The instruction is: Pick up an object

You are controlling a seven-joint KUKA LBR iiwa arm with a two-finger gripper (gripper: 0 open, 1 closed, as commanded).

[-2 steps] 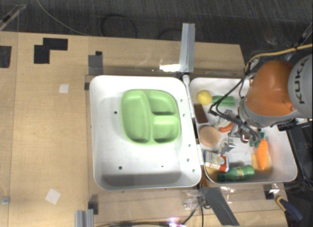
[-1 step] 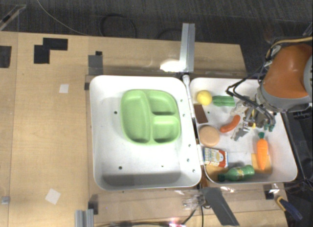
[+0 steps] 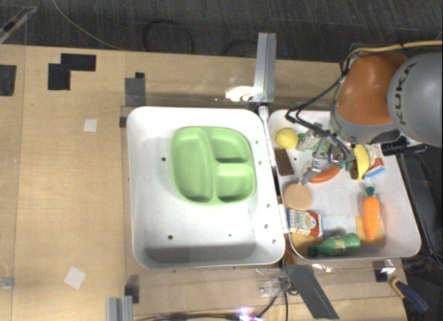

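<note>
My gripper (image 3: 317,164) hangs low over the upper middle of the right bin (image 3: 405,233), with the grey and orange arm (image 3: 387,95) reaching in from the right. Just below and right of it lies a flat red piece (image 3: 325,175). A yellow lemon (image 3: 286,138) lies to its upper left and a banana (image 3: 360,161) to its right. Nearer the front are a tan round disc (image 3: 298,196), a small carton (image 3: 304,223), a green bottle (image 3: 336,245) and an orange carrot (image 3: 372,218).
The left bin (image 3: 149,243) holds a green divided plate (image 3: 211,164). A brown block (image 3: 282,161) lies by the right bin's left wall. A small blue, white and red item (image 3: 376,168) sits beside the banana. A metal post (image 3: 265,67) stands behind the bins.
</note>
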